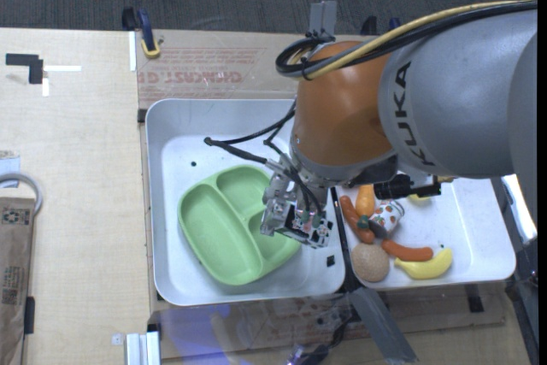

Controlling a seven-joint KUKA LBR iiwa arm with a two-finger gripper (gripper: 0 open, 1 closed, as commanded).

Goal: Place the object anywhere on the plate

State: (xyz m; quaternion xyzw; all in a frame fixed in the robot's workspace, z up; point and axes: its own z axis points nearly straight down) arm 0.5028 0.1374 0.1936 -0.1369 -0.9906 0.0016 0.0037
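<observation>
So the gripper (295, 218) is hanging right over the right-hand edge of the green divided plate (224, 226), down low in the left bin (162, 184). From where I'm standing I honestly can't tell how wide it's open or if it's got anything in it, the wrist hardware just blocks it. The big orange band (342, 115) and grey arm (461, 90) cover the wall between the two bins and most of the right bin's back half.

The plate sits tilted in the left bin, its left rim near the bin's left wall, with a strip of bare white floor above it and a bit below along the front rim. Two compartments, nothing visible lying in the open parts.

All the toy food is bunched in the right bin (479, 269): a carrot (350, 218), an orange piece (366, 201), a red-and-white item (389, 216), a sausage-like thing (408, 250), a banana (425, 266) and a tan round one (371, 262) at the front near the divider. Right side of that bin has open floor.
</observation>
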